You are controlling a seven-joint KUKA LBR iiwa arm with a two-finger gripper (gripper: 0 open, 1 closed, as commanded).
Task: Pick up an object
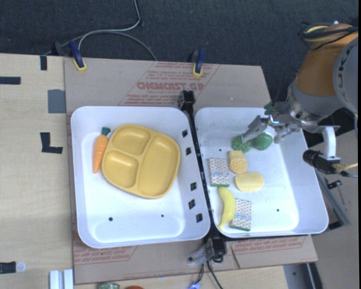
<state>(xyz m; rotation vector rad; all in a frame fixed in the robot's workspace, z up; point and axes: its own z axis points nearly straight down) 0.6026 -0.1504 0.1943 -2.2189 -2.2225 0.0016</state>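
One green toy veg [251, 142] sits right under the pincer [260, 131], whose fingers look spread apart w/ nothing clamped. Prob. light, hard, slick plastic; best taken across its rounder end.

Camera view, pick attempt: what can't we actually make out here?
- Gripper: too small and blurred over the green toy to tell whether it touches or holds it.
- Green toy: its kind is unclear, partly covered by the gripper.
- Carrot: its right side is tucked against the yellow plate.
- Patterned packet: partly under the banana.
- Arm: cut off by the right edge.
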